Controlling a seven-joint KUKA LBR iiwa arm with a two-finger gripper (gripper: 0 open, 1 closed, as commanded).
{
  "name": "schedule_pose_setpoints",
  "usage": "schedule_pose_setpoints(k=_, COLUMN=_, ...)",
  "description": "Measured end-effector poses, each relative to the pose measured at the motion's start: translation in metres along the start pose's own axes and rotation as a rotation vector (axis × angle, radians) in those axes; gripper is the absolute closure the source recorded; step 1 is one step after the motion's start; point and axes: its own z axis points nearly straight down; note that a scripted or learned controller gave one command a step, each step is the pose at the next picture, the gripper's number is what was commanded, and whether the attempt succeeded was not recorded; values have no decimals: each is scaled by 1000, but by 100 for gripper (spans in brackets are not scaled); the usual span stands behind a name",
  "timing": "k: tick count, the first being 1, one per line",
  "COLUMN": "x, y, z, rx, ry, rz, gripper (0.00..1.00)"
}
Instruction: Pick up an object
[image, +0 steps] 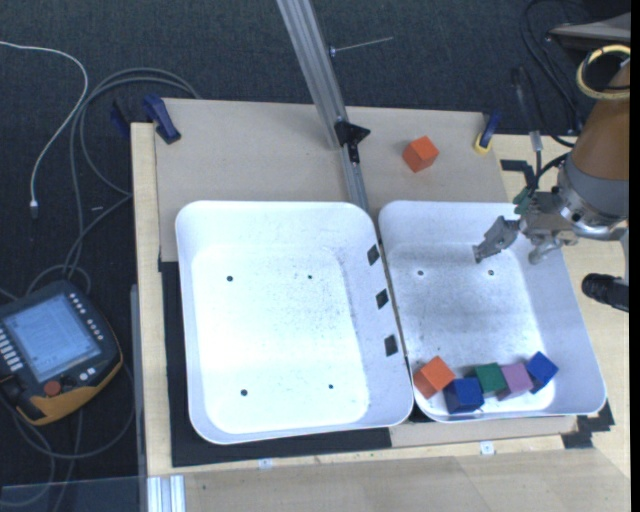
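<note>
An orange cube (421, 153) sits on the tabletop (250, 150) behind the bins. In the right bin (480, 310), five cubes line the near wall — orange (434, 375), dark blue (463, 394), green (490, 379), pink (516, 378), blue (541, 369). Above them the tool (517, 246) hangs with fingers spread, holding nothing.

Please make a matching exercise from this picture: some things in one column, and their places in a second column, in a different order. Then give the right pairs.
Things:
1. orange cube outside the bins
2. pink cube
3. hand
4. teach pendant

Places:
A. on the floor, left of the bench
B. on the bare board behind the right bin
C. above the right bin's far part, with its fingers spread
D. in the row of cubes at the right bin's near edge

Pairs: 1-B, 2-D, 3-C, 4-A
</note>
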Motion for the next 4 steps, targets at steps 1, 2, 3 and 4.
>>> schedule_pose_setpoints(k=1, x=0, y=1, z=-12, rx=-4, ry=0, rz=-1, gripper=100)
schedule_pose_setpoints(k=2, x=44, y=-63, z=31, rx=9, ry=3, rz=-1, gripper=100)
schedule_pose_setpoints(k=3, x=76, y=20, z=17, rx=-9, ry=-1, rz=-7, gripper=100)
schedule_pose_setpoints(k=4, x=135, y=-17, z=16, rx=4, ry=2, rz=-6, gripper=100)
